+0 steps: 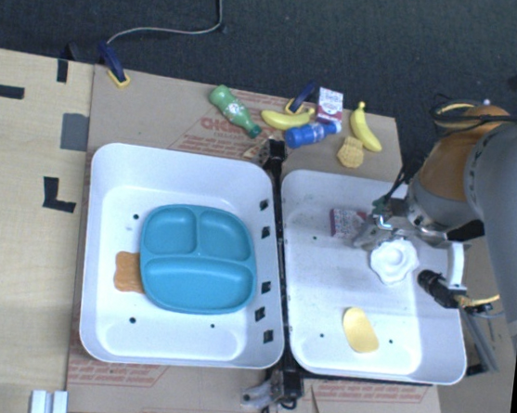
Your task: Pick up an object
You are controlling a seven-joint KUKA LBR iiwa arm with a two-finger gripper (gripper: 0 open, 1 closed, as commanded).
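Observation:
The right bin [427,357] holds three loose things. A small purple packet [342,222] lies near its back, a white lumpy object [392,261] sits towards the right, and a yellow oval piece [360,330] rests near the front. My gripper [370,231] is low over the bin, between the purple packet and the white object, right beside both. Its tip is small and dark against the bin floor. Nothing is visibly lifted off the bin.
The left bin [112,183] carries a blue divided plate [198,259] with an orange-brown slice [125,272] tucked at its left. Behind the bins lie a green bottle [234,110], two bananas [285,118], a blue bottle [305,136] and a small carton [330,103].

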